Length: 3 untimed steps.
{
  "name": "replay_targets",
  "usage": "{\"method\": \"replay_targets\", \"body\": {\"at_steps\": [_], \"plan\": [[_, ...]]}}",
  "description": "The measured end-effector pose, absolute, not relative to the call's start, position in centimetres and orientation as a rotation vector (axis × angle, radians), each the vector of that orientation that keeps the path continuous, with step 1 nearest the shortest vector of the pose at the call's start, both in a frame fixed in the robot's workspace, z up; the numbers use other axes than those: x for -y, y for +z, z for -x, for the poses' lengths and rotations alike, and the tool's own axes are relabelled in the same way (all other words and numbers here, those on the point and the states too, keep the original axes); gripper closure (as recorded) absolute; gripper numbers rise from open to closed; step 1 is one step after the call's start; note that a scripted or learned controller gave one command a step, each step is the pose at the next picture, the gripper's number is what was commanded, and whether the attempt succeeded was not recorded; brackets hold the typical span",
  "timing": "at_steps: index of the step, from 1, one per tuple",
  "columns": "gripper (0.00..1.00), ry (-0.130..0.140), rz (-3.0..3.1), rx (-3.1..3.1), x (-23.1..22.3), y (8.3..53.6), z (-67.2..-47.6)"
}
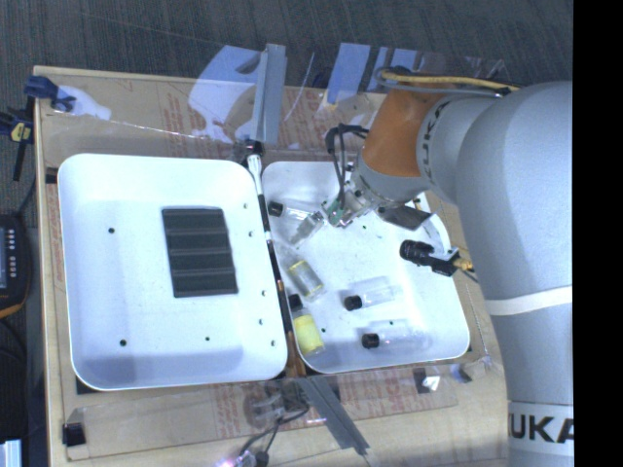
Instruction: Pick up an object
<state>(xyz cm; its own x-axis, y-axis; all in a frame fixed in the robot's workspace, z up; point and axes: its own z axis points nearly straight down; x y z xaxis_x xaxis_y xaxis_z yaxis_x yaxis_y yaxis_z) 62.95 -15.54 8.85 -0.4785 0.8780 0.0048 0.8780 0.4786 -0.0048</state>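
Note:
My gripper [338, 212] hangs low over the far part of the right bin [443, 343], under the orange wrist band. Just left of it lies a small clear item [309, 227], close to the gripper tip; whether they touch I cannot tell. Farther left sits a small black piece [275, 207]. Toward the near side lie a clear vial with a yellowish tint [305, 277], a yellow object [309, 334] and two clear bottles with black caps [373, 293] [394, 339]. A dark ribbed rectangular block [200, 251] rests in the left bin [88, 261].
The wall between the two bins runs close to the left of the gripper. The grey arm covers the right bin's right side. Blue and clear fixtures [234, 81] stand behind the bins on the bench.

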Motion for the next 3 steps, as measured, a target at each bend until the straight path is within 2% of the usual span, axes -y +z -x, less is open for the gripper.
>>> {"method": "replay_targets", "body": {"at_steps": [1, 2, 3], "plan": [[0.00, 0.003, 1.592, 2.701, 21.2, 12.6, -57.6], [0.00, 0.003, 1.511, 2.750, 21.2, 25.1, -55.4], [0.00, 0.004, 1.450, 2.779, 13.0, 9.7, -57.6]]}}
